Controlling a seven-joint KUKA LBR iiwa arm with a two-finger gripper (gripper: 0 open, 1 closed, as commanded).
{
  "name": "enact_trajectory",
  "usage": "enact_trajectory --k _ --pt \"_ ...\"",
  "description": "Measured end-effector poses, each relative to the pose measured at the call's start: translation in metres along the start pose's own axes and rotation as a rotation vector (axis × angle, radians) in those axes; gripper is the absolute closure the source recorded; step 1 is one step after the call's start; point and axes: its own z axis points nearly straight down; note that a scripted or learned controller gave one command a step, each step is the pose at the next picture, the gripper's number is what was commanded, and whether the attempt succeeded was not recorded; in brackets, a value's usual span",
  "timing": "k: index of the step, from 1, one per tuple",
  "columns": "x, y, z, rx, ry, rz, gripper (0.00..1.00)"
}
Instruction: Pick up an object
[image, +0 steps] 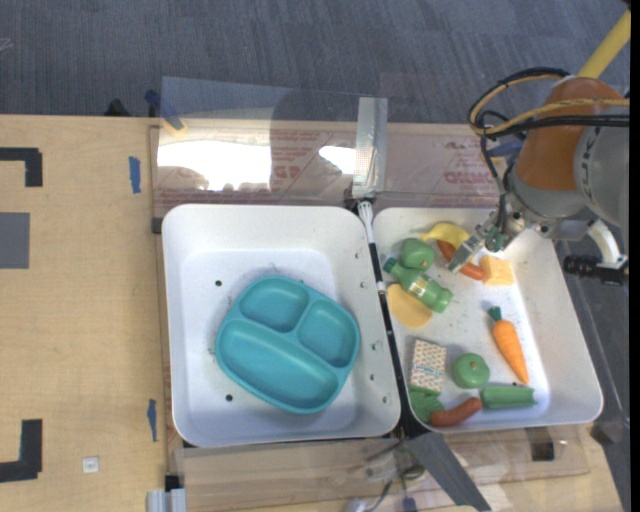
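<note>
Since the gripper (470, 252) is lowered into clutter in the right bin (570, 330), beside the orange block (497, 270), a neighbour could be nudged; finger state cannot be told.

Lab – taped bench (70, 300), bins (190, 240).

One fixed camera is mounted above the bench (70, 300) and looks down at a slant. It sits far enough back to take in both white bins whole: the left bin (190, 250) near frame centre, the right bin (570, 350) toward the right side. Grey floor runs along the top of frame. The arm (565, 150) enters from the upper right.
</note>
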Motion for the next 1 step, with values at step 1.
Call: enact_trajectory --k 1 --pt "0.0582 0.0274 -0.1170 -0.011 -0.002 0.058 1.00"
